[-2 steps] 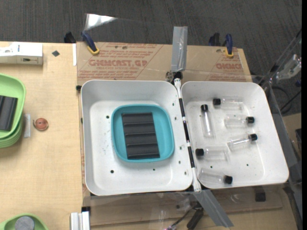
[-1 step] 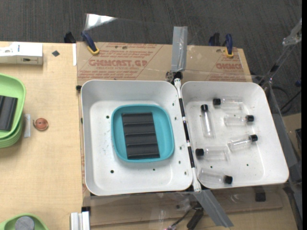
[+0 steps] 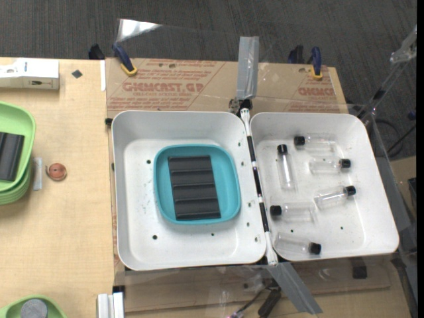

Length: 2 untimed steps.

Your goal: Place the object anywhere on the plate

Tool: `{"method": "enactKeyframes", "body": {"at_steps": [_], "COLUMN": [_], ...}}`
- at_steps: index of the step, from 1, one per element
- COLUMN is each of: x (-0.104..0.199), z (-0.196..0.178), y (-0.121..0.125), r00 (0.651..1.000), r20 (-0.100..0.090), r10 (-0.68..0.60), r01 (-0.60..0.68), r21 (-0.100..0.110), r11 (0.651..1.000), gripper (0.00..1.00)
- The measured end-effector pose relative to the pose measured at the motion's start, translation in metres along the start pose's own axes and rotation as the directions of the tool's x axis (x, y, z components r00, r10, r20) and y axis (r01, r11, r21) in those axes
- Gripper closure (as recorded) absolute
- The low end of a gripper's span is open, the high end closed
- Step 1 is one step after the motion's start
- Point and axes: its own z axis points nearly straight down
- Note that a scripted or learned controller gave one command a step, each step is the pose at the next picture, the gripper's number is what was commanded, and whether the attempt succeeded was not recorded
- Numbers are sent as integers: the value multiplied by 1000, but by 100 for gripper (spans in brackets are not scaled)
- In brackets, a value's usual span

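Note:
A teal plate (image 3: 164,177) with rounded corners lies in the left white bin (image 3: 132,237). A black ribbed insert (image 3: 193,186) sits on its middle. In the right white bin (image 3: 371,197) lie several clear plastic vials with black caps, all on their sides: one (image 3: 285,165) near the bin's left wall, one (image 3: 331,197) at centre right, one (image 3: 326,165) above it, and others (image 3: 289,211) toward the front.
Brown cardboard (image 3: 199,85) lies behind the bins, held by blue clamps (image 3: 123,59). On the wooden bench at left stand a green tray (image 3: 20,138), a white box (image 3: 30,75) and a small copper disc (image 3: 57,171). A metal divider (image 3: 247,68) rises between the bins.

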Motion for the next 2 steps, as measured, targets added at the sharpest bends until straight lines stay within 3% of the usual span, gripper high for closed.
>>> {"method": "enactKeyframes", "body": {"at_steps": [2], "x": [0], "z": [0], "y": [0], "r00": [1000], "r20": [0], "r10": [0], "r01": [0], "r21": [0], "r11": [1000], "gripper": [0]}}
